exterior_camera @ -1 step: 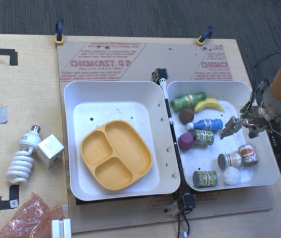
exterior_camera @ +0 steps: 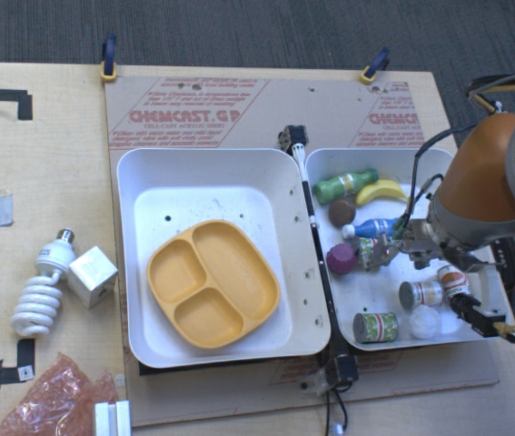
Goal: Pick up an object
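Apparently the blue bottle lies lengthwise, cap leftward; pincer state unclear.

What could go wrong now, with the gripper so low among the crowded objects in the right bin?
1. The gripper sits among the purple object, the blue bottle and a small can; it may knock one aside and grasp nothing.
2. The objects lie close, so two might get pinched together.
3. The wrist hangs over the jar and could bump it.

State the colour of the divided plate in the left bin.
Yellow-orange, plain; the divided plate shows clearly in the camera view.
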Robot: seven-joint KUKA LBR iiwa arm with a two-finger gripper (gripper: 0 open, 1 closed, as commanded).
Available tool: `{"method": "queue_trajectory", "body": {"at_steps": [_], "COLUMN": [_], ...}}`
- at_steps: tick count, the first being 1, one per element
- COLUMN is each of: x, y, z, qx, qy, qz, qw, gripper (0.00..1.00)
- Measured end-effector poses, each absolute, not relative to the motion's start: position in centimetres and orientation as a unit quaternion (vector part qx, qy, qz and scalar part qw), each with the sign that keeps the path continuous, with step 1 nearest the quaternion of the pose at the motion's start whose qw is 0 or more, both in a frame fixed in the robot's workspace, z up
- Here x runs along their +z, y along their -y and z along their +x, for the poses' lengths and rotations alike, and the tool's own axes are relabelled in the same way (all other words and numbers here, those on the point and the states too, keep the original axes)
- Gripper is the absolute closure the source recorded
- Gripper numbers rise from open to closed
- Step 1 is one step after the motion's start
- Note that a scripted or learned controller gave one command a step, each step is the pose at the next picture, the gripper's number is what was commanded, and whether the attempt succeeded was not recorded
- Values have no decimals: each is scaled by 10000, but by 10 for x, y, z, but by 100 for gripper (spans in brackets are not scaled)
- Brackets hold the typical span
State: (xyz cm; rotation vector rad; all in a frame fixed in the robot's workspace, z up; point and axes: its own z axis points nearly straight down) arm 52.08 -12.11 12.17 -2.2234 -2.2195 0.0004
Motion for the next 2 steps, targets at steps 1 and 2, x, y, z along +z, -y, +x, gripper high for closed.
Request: {"method": "queue_trajectory", "body": {"at_steps": [1, 2], "x": [119, 92], "y": [129, 96], "z": [581, 642], "qx": [0, 12], "qy": [7073, 7073], "qz": [-7069, -7069], "qw": [-6, 7], "gripper": [0, 0]}}
